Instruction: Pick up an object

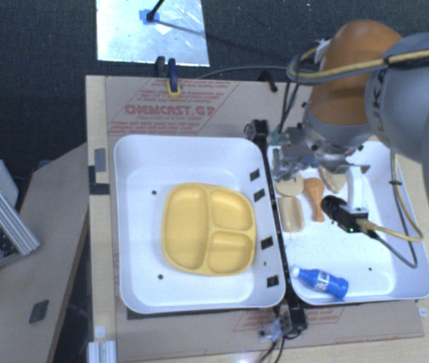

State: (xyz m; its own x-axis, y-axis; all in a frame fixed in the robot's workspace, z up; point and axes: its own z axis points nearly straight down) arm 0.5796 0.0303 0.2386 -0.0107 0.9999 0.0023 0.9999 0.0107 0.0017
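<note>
Bench (63, 203) layout, near to far: two shallow white bins sit side by side on a cardboard sheet (176, 104) printed with red lettering. At the near edge of the right bin (418, 274), a blue bottle (320, 280) lies on its side, close to the wall that divides the bins. The left bin (135, 278) holds a yellow divided plate (208, 228) lying flat near its centre. Farther back in the right bin, a pale wooden block (293, 214) lies just beside the dividing wall, with a brown wooden piece (315, 195) close at its right. The gripper (293, 165) is directly beyond these two pieces, low over the bin's far left corner, with the grey arm (411, 89) reaching in behind it. Whether the gripper is open or closed cannot be told, and nothing is visibly held. The likely target is one of the wooden pieces. For a sound pick, centre over a single piece, keep clear of the dividing wall, descend vertically, close across the narrow dimension, and lift straight up before any sideways travel.
</note>
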